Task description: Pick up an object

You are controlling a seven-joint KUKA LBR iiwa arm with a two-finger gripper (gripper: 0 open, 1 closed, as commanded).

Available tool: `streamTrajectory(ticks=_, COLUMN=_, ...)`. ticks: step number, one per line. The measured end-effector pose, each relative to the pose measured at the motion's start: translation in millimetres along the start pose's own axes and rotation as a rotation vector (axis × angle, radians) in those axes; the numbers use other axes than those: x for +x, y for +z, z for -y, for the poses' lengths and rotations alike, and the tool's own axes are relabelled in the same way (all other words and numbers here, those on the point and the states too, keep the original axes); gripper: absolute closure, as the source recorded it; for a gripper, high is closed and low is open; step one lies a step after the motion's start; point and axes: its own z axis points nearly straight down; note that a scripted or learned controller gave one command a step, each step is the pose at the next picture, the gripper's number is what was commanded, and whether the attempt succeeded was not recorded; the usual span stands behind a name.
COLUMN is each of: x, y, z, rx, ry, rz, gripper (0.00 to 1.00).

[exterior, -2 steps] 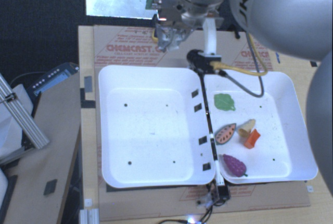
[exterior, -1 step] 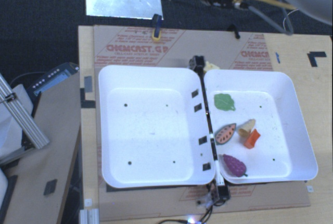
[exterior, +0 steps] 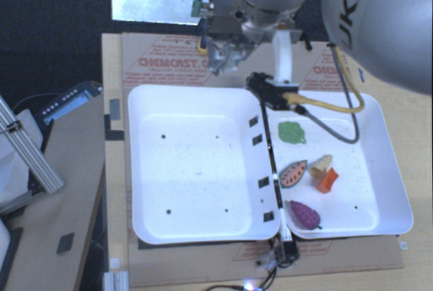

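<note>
Purple fruit (exterior: pixel 305 215) lies nearest in the right bin (exterior: pixel 385 168), with the other pieces just beyond; gripper (exterior: pixel 226 56), jaw state unreadable, hangs far-left of them past the bins' far rim.

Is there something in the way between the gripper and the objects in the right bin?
Nothing visible blocks it. The gripper is above the bench behind the bins. The green piece, slice, orange piece and purple fruit lie uncovered in the right bin. A yellow cable hangs over the bin's far edge.
</note>
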Motion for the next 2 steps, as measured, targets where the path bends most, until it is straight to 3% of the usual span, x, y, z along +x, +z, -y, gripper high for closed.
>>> streamTrajectory(ticks=1, x=13, y=107, z=33, rx=-0.001, ry=-0.004, rz=0.000, gripper=1.00)
streamTrajectory(ticks=2, x=-50, y=100, z=68, rx=-0.010, ry=0.004, rz=-0.002, gripper=1.00)
